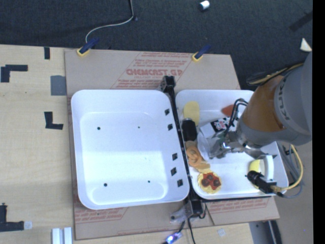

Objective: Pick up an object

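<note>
I see the tabletop (30, 136) carrying the right shallow white bin (236, 183), with the grey arm (284, 105) above it. The pincer (217, 150) hangs low mid-bin; I cannot tell its opening. Just left lie a tan crumpled object (196, 157), a black cylinder (188, 129) and a pale yellow disc (191, 110).

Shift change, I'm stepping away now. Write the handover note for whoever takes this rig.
Gripper: down low in the middle of the right bin. Whether it holds anything cannot be made out.
Things: all in the right bin. Along its left wall, from the top of the view down, are the pale yellow piece, black piece, tan piece and red-and-yellow item.
Done: no object visibly lifted.
Left: grasp one object and raise it clear.
</note>
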You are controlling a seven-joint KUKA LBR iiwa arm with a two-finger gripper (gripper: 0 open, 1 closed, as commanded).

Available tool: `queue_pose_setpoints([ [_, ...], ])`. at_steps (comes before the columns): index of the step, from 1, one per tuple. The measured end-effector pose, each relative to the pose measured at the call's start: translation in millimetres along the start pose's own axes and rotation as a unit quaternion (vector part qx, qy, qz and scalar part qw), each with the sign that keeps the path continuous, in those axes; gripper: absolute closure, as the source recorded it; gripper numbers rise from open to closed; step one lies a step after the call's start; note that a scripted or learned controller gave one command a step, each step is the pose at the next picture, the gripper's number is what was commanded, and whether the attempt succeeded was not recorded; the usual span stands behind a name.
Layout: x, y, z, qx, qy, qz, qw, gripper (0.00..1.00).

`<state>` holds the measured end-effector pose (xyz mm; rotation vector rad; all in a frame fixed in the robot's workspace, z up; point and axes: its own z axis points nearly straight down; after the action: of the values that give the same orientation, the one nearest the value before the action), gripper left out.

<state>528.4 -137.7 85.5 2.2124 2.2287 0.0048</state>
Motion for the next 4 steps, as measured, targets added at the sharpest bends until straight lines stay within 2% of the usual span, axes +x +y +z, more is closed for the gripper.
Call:
queue_pose_setpoints([
  [1,17.0,119.9,-14.3,-0.003,-0.001,0.000,1.0000,1.00],
  [2,-28.7,129.7,-215.2,-0.008,-0.004,0.004,1.0000,1.00],
  [3,91.3,104.5,-164.5,0.004,0.002,-0.002,1.0000,1.00],
  [4,132.4,139.3,-289.4,-0.006,0.000,0.000,1.0000,1.00],
])
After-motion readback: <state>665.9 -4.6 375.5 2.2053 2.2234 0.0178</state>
